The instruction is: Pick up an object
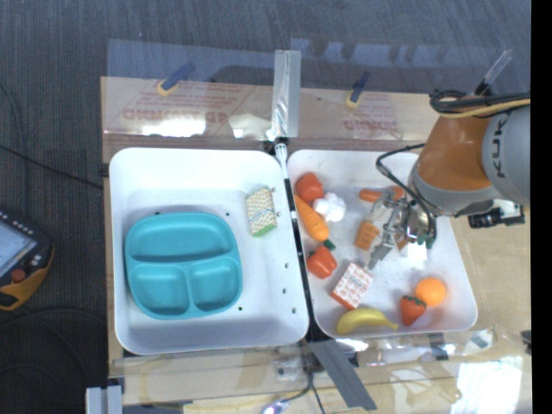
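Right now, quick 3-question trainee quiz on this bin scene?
1. True or false: the teal tray lies in the left bin.
2. Which lies nearest the right bin's front edge? A) banana B) carrot C) sponge
3. Fill in: the tool hovers over the ____ bin.

Key: 1 true; 2 A; 3 right.

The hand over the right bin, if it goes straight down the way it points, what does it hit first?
Probably the small orange block beside the hand, or the bare floor of the right bin next to it. The slanted view leaves depth unclear.
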{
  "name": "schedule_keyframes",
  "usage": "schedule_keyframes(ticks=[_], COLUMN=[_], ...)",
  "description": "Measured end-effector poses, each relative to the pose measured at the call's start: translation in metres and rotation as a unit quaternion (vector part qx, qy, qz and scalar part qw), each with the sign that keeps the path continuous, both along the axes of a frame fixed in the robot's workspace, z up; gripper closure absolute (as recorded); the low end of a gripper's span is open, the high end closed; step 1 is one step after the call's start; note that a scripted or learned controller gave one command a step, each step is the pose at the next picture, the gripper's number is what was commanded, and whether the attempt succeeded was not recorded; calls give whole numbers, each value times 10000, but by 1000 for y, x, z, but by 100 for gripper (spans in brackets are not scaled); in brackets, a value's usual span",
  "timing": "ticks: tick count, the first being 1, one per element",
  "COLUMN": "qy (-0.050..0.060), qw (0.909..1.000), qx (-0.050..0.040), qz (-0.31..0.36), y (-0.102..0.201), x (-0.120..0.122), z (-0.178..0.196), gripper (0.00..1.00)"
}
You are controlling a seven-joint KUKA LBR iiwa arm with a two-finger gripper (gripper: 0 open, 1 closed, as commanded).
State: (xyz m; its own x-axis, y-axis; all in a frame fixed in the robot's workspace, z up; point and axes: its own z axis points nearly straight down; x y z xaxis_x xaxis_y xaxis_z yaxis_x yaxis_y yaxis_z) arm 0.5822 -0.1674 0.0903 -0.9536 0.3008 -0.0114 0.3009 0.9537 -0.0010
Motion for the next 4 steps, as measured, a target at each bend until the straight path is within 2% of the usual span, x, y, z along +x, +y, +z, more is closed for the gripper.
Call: schedule_keyframes(ticks=[1,2,3,4], qy=[92,-12,-42,36], qw=[9998,10000,10000,9776], qx=[26,3,-12,24], qz=[155,-22,-17,-2106], y=[-28,-11,-11,2], x=[75,42,44,63], z=[3,0,11,18], gripper=[0,0,100,100])
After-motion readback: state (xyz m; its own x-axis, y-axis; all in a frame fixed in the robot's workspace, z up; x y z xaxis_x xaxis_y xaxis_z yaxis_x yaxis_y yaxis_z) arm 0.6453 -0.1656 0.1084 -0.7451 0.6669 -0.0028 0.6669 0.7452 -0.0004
